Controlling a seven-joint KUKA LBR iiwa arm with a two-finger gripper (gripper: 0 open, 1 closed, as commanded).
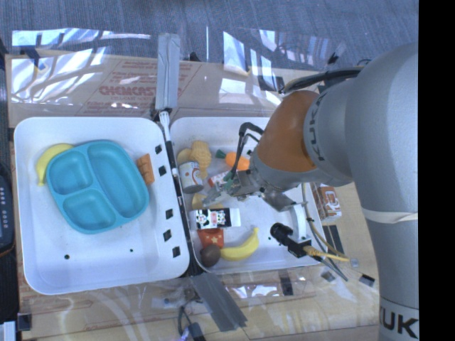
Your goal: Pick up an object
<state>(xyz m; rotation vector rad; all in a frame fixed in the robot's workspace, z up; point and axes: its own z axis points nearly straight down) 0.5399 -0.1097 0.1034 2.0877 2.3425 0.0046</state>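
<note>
Two shallow white bins sit side by side on a bench ringed with cardboard and clear plastic sheeting, the left white bin (43, 261) and the right white bin (284, 258) meeting at a hinged grey divider. Low over the middle of the right bin, the two-finger gripper (226, 183) points toward nine o'clock; whether it is apart or together I cannot tell, and nothing shows held.

Candidate objects crowd it closely. At nine o'clock lies a small labelled can (189, 175), at eleven a lumpy yellow toy (200, 153), at one a small orange ball (239, 162), at six a black-and-white printed carton (213, 219), and beyond that a yellow plastic banana (242, 247) touching a brown round fruit (210, 255).

The likely risk is a grab closing on two neighbours or nudging one away, since they lie so tightly. The divider wall at nine o'clock limits travel. Open floor lies toward three o'clock, under the arm.

In the left bin rests a blue sectioned plastic plate (98, 185), with a second yellow banana (48, 159) and an orange block (146, 168) beside it.
</note>
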